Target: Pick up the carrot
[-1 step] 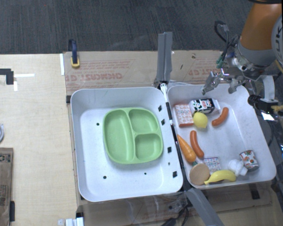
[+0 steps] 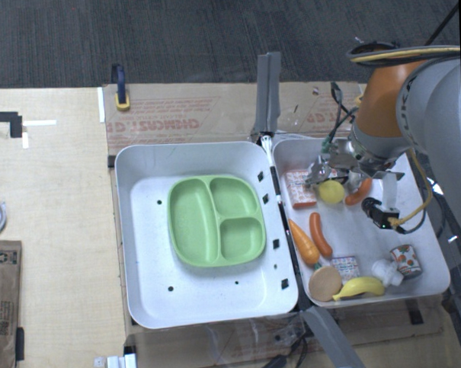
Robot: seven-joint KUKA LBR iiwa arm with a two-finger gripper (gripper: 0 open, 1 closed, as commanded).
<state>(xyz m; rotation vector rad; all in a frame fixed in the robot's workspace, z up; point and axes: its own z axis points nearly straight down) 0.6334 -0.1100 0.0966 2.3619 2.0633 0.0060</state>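
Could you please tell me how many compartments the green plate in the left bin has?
3. The green divided plate has one long compartment down its left side and two smaller ones on its right, one toward the bench's far side and one nearer. Nothing covers the plate.

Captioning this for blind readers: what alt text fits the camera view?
The tool hovers at the right bin's far end beside a lemon, away from the carrot lying near the divider beside a sausage. The left bin holds a green divided plate.
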